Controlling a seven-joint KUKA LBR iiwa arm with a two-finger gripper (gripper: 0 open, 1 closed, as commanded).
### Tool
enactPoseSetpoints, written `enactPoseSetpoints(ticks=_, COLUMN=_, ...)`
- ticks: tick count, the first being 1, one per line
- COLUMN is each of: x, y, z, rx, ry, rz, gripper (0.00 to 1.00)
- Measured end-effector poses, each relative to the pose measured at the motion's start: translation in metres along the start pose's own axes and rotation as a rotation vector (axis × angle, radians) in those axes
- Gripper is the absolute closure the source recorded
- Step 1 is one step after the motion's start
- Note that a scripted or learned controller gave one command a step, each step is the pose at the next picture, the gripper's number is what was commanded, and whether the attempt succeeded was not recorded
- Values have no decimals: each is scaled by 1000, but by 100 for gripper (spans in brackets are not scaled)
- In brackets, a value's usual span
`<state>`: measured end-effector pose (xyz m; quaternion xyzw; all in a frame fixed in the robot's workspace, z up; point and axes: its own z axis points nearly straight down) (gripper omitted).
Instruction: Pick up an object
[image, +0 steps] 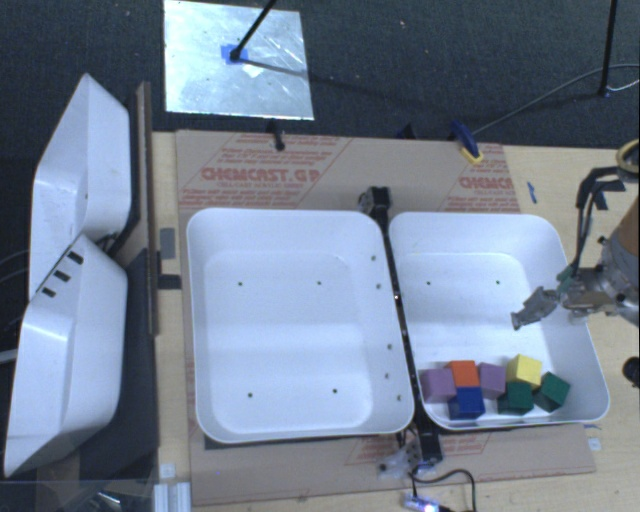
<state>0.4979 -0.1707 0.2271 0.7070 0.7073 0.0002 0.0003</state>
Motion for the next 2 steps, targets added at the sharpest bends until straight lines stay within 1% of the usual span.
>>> enactPoseSetpoints(ticks=1, x=0, y=0, z=-11, rx=-1, ry=0, rz=-1, gripper=100)
enactPoseSetpoints(ticks=2, x=-26, y=53, z=-33, rx=-2, ry=-1, rz=0, gripper=100)
